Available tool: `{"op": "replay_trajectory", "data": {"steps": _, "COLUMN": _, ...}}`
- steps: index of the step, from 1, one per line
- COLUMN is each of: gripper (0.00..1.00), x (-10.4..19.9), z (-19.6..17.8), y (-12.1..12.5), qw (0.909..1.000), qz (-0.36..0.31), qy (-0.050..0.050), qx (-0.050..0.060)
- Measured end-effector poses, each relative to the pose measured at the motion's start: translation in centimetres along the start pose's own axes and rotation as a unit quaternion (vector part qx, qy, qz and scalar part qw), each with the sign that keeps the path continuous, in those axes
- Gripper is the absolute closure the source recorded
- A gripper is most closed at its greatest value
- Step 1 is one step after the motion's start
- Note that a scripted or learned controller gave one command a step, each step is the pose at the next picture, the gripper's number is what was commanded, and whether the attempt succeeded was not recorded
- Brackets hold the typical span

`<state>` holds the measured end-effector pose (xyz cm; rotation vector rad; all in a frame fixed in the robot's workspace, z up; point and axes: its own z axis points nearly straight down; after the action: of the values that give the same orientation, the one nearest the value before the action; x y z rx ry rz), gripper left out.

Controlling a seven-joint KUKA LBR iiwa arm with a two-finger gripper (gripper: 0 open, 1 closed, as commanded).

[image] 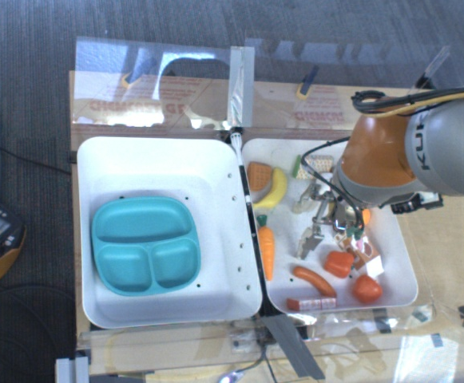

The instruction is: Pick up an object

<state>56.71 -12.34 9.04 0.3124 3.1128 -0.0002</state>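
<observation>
Right now the gripper (318, 228) hangs low over the middle of the right bin (399, 250), and its two fingers are spread apart with nothing between them. It has let go, or it has not grabbed yet.

Toys it could pick are all around it. A red sausage (315, 278) lies near the front edge, just past the fingertips. A red pepper (339, 263) and a tomato (366, 289) sit toward the front right corner. A carrot (267, 251) lies along the left wall, and a banana (274, 191) rests near the back left corner.

I think the toys are the trouble. They are round and smooth, so one finger may land on top and push a toy away. The sausage could roll. The pepper sits very close to other toys, so the fingers may bump two at once and close on none.

The left bin (216, 166) holds a teal tray (144, 242).
</observation>
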Motion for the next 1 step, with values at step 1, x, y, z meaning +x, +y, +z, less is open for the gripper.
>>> {"op": "replay_trajectory", "data": {"steps": 1, "gripper": 0.0, "x": 7.01, "z": -0.69, "y": 0.06, "qw": 0.9995, "qz": 0.026, "qy": -0.019, "qx": 0.0}}
